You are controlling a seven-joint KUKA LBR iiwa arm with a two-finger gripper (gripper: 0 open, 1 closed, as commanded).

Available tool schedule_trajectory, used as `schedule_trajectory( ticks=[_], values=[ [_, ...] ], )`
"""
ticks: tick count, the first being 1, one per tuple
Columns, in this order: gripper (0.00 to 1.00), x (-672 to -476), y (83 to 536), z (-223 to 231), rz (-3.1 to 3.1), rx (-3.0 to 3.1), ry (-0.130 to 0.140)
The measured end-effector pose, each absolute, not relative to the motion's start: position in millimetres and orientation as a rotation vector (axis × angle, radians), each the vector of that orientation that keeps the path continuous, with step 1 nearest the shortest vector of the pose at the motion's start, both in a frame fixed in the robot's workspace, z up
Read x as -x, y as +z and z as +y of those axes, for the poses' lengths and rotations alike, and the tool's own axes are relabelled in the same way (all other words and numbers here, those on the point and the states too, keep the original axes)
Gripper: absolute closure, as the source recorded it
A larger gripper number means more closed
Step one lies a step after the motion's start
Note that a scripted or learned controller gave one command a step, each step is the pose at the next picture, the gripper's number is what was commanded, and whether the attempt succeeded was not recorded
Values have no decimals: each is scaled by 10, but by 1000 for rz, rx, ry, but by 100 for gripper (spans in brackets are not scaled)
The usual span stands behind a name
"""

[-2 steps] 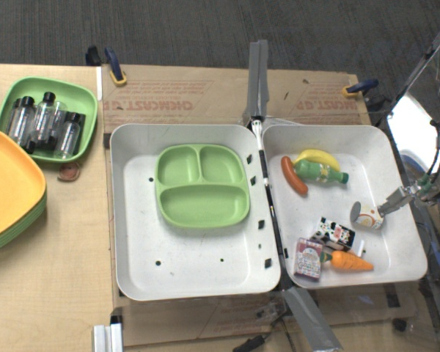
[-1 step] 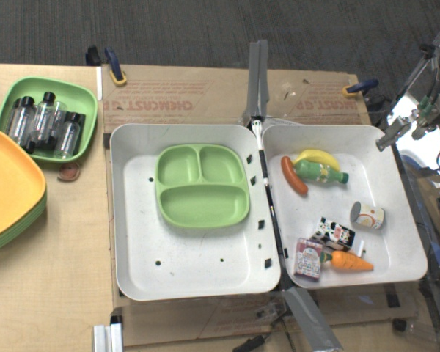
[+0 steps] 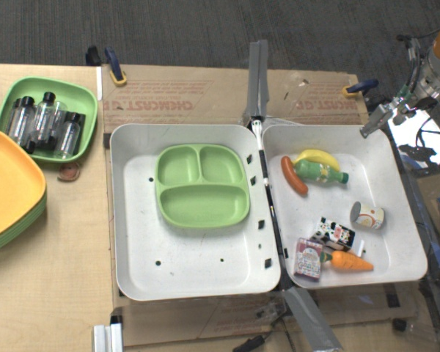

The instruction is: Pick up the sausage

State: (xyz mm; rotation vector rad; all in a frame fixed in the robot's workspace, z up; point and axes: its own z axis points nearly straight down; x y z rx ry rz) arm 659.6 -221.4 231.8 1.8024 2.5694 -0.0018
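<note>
Two shallow white bins sit side by side on the desk [image 3: 51, 270]. The left bin [image 3: 132, 262] holds a green divided plate [image 3: 202, 185] with three compartments, lying flat toward the bin's far half. The right bin [image 3: 403, 218] holds the loose items: the sausage [image 3: 294, 176], reddish-orange, lies at a slant near the bin's far left corner, close to the divider between the bins, and its right side is just beside a green bottle [image 3: 321, 171] lying on its side. A yellow banana [image 3: 319, 157] curves just behind the bottle, touching it or nearly so. Nearer the right wall lies a small white cup [image 3: 368, 215] tipped on its side. Toward the front of the bin are a black-and-white patterned packet [image 3: 335, 234], a pink carton [image 3: 309, 259] and an orange carrot [image 3: 350, 262], grouped closely together. The arm's end effector [image 3: 385, 116] hangs above the far right corner of the right bin, at the rim, well apart from the sausage; how far its jaws are parted cannot be told here, and nothing is seen in its grasp. On the desk to the left, a green tray [image 3: 86, 105] holds several small dark-capped clear bottles [image 3: 45, 125], and stacked orange plates [image 3: 11, 196] sit at the left edge. Blue clamps [image 3: 116, 66] grip the cardboard behind the bins.
</note>
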Motion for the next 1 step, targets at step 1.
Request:
schedule_trajectory(
  ticks=[1],
  values=[
    [0, -5627, 2651, -2227, 2531, -1862, -2]
  ],
)
